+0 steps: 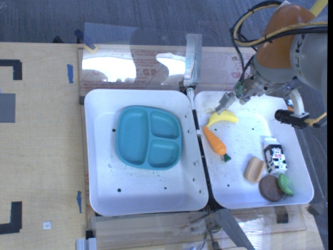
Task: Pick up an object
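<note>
In the right bin (291,139) lie a yellow banana (222,119), an orange carrot (215,141), a tan bread piece (254,169), a black-and-white cow-print carton (274,158), a brown cookie (270,188) and a small green item (285,184). My gripper (225,103) hangs over the bin's far left corner, just above the banana's upper end. Its tip nearly meets the banana, and I cannot make out how the fingers stand. Nothing is visibly held.
The left bin (99,181) holds a teal divided plate (148,137). A metal divider post (192,61) stands behind the seam between the bins. A clear wall runs along the back of the bins. Yellow and black cables loop over the arm's wrist (281,40).
</note>
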### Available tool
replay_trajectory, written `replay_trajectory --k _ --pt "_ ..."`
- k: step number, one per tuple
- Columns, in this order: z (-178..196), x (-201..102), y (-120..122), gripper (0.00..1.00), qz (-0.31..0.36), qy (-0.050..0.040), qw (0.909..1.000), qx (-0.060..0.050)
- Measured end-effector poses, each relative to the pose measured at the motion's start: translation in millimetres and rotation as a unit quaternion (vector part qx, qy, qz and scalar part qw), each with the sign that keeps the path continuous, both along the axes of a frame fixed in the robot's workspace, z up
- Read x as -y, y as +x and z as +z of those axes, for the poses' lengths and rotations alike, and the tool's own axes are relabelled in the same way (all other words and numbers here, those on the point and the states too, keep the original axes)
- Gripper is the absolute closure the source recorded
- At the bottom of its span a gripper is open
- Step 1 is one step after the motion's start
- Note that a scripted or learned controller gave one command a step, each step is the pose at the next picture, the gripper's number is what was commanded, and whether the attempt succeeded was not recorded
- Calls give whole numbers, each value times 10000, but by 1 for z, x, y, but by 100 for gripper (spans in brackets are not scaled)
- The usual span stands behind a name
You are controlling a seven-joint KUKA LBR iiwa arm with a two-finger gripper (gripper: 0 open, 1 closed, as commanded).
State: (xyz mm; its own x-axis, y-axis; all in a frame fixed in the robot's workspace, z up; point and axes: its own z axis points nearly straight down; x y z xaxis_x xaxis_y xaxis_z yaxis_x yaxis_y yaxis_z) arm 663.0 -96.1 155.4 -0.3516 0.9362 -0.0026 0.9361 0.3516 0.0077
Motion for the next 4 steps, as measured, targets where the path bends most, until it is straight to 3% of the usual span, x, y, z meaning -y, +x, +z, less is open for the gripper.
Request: replay_trajectory --k 1,2,3,4 --pt "-66 12 -28 0 427 -7 9991 -9" --pt "-55 13 -26 100 414 -4 9991 16" --pt "33 -26 6 100 -1542 9 9880 -1" --pt "30 -25 5 0 -1545 3 9880 -27"
